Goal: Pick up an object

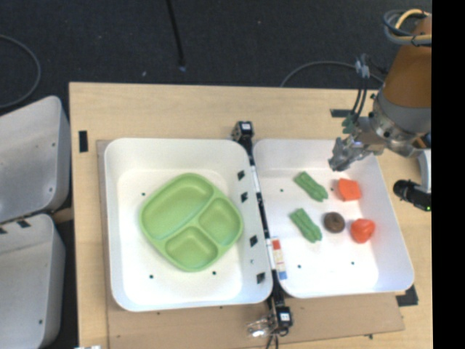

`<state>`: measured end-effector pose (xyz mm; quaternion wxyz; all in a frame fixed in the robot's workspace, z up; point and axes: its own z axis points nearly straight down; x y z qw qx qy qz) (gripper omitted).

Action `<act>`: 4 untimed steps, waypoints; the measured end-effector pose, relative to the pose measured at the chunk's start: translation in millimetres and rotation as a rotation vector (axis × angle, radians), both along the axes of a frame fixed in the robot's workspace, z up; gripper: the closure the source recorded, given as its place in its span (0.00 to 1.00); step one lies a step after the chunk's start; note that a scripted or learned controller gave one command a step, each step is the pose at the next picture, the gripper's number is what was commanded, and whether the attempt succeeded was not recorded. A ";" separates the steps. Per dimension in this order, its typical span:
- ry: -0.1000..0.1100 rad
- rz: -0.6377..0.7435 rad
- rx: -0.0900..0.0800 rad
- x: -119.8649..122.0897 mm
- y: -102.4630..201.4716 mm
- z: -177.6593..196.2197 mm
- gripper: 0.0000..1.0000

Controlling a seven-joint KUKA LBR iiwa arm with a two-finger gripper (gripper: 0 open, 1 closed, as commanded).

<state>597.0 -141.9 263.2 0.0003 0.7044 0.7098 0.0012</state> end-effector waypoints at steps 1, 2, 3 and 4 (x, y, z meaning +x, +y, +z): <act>0.001 0.000 0.000 -0.3 61.5 1.6 1.00; 0.003 -0.002 -0.001 3.8 109.0 -9.2 1.00; 0.003 -0.002 -0.001 0.5 158.5 -22.9 1.00; 0.003 0.000 0.001 -12.6 210.9 -13.2 1.00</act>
